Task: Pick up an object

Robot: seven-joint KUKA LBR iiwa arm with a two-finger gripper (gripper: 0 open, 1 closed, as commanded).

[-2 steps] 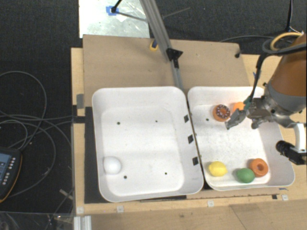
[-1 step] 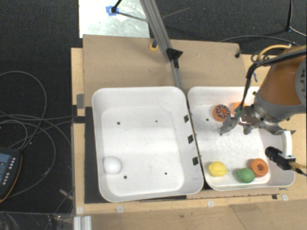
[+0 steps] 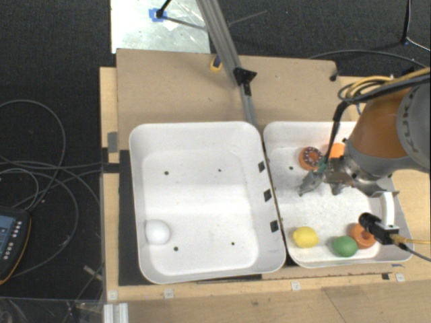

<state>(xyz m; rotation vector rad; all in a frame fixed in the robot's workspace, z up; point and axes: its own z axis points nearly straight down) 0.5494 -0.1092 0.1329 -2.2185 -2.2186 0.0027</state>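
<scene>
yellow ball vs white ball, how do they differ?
Colour: the yellow ball is bright and stands out from its bin; the white ball nearly blends into its own.
Place: the yellow ball lies in the right bin, the white ball in the left bin.
Company: the yellow ball lies beside a green ball; the white ball lies alone.
Both are round, similar in size, near their bins' front edges.

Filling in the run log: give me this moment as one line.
gripper: over right bin, fingers open, nothing held | near: donut | front: lemon, lime | left bin: white ball
</scene>
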